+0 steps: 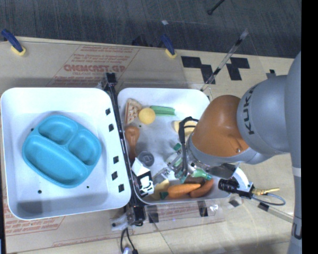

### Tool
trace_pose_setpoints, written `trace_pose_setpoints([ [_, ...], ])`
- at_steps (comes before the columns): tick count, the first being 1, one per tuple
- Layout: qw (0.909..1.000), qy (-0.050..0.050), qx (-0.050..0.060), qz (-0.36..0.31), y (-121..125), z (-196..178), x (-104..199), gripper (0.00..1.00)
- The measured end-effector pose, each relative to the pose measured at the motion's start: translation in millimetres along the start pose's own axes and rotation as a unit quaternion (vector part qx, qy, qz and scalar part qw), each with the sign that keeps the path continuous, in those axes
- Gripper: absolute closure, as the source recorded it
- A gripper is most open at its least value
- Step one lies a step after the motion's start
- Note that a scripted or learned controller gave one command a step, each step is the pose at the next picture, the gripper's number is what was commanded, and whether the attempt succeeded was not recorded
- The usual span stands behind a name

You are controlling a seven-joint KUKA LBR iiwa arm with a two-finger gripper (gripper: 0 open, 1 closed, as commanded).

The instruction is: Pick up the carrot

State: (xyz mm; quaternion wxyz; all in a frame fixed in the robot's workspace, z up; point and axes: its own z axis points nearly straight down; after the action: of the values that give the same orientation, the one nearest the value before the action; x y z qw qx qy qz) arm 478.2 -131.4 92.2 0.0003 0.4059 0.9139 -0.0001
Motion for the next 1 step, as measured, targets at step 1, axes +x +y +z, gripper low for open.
trace_pose_setpoints([
  [1, 0.9978, 0.002, 0.002, 0.067, -2.8, -12.1, -14.7, 0.00],
])
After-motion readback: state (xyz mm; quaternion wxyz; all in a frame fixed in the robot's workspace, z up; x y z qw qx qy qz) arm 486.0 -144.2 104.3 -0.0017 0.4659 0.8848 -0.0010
